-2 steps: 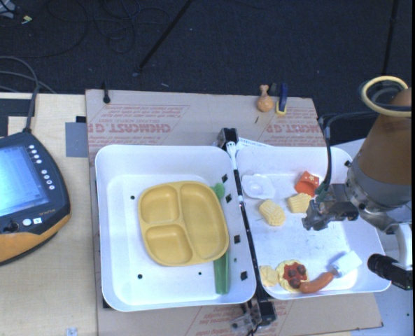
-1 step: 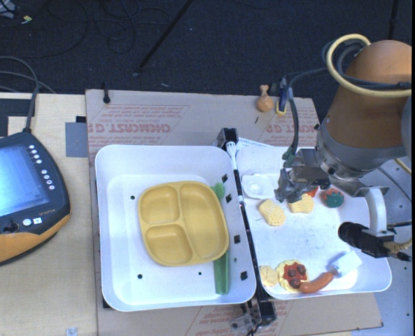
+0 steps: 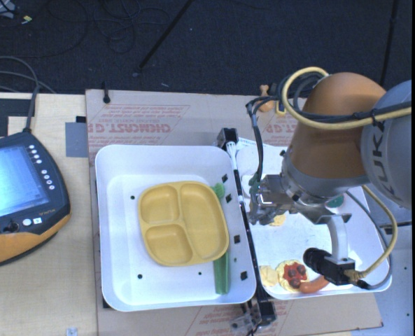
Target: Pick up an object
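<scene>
Dark carpet (image 3: 193, 40) strewn with cables filled the twelve o'clock band of the scene, and below it lay the pale counter (image 3: 39, 292), covered by a cardboard sheet (image 3: 144, 114). A teach pendant (image 3: 18, 194) with a lit screen rested on the counter at nine o'clock. Two white bins sat side by side on the cardboard.

The left bin (image 3: 116, 285) held a yellow plate (image 3: 183, 222) with three compartments, lying flat near the bin's middle. A green stick (image 3: 222, 271) lay along the plate's three o'clock edge, touching it and running toward six o'clock.

The arm (image 3: 333, 138) reached over the right bin (image 3: 284, 247) from three o'clock, its orange band hiding much of that bin. The tool (image 3: 266, 205) hung low by the bin's nine o'clock wall. Whether it was spread or pressed together could not be told, and nothing could be seen held in it. A small pale yellow piece (image 3: 277, 221) lay just beside the tool at its five o'clock. More toy food (image 3: 287, 275), yellow and red, was clustered at the bin's six o'clock rim, with a red sausage (image 3: 315, 284) at its three o'clock side.
</scene>
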`<move>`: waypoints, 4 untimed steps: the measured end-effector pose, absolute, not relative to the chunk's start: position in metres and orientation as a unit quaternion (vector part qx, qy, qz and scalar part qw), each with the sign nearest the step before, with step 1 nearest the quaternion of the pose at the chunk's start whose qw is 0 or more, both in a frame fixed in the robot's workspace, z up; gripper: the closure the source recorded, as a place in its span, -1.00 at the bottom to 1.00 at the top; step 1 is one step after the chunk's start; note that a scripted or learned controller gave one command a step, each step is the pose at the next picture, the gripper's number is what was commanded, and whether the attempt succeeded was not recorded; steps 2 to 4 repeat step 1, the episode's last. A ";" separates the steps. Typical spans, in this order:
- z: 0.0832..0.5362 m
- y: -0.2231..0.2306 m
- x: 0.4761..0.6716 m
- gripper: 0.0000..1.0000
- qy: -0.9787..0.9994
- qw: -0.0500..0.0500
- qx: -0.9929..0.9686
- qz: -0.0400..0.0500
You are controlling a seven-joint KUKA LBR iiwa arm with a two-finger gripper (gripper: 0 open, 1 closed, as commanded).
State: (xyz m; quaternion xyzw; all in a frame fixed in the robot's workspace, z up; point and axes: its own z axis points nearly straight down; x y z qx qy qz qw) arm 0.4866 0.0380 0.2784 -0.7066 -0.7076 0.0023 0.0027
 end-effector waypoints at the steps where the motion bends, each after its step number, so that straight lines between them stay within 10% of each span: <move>1: 0.380 0.004 0.476 1.00 -0.707 -0.003 -0.708 -0.002; 4: 0.380 0.004 0.476 1.00 -0.707 -0.003 -0.708 -0.002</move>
